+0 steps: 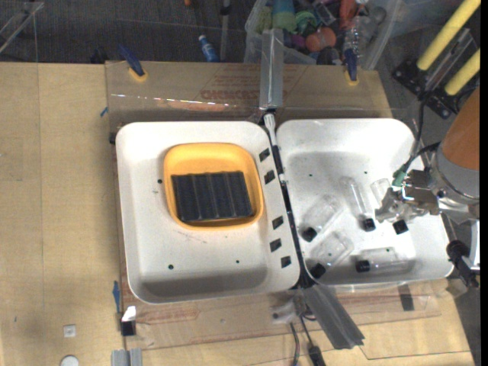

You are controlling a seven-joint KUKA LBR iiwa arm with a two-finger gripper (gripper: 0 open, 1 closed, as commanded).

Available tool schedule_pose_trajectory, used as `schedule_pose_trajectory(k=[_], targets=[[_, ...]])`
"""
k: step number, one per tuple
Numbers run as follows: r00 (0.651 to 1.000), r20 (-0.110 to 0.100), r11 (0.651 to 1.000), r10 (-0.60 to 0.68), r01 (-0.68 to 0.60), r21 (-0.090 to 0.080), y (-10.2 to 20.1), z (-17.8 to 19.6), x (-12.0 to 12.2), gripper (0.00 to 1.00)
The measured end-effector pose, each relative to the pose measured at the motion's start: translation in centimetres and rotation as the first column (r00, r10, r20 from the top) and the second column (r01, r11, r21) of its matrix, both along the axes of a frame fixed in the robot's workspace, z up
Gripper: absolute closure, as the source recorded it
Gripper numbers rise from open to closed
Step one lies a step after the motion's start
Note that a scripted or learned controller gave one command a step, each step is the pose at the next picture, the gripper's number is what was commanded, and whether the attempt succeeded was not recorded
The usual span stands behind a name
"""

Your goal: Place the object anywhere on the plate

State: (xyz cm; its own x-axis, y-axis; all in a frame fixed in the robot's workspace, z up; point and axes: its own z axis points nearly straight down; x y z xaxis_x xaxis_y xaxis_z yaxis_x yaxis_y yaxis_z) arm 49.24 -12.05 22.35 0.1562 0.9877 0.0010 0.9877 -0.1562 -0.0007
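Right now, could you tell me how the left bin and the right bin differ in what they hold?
The left bin holds one yellow plate with a dark ribbed slab lying flat on it; the right bin holds several clear plastic bottles with dark caps, scattered at different angles. The gripper reaches over the right bin, not the left bin. Both bins are shallow, white and round-cornered.

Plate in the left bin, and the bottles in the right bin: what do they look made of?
The plate looks like glossy orange-yellow plastic, going by its smooth, evenly coloured rim; the dark ribbed insert on it could be rubber or matte plastic. The bottles look like clear plastic with black caps: the white bin shows through them.
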Motion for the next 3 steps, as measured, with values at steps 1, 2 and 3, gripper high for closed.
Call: schedule_pose_trajectory(k=[1, 2, 3], targets=[[0.998, 0.000, 0.998, -0.061, 0.061, -0.001, -1.0, -1.6, 6.0, 1.00], [0.999, 0.001, 0.999, 0.042, -0.042, -0.003, 0.1, -1.9, 9.1, 1.00], [0.986, 0.002, 0.986, 0.170, -0.170, -0.002, 0.5, -2.8, 14.3, 1.00]])
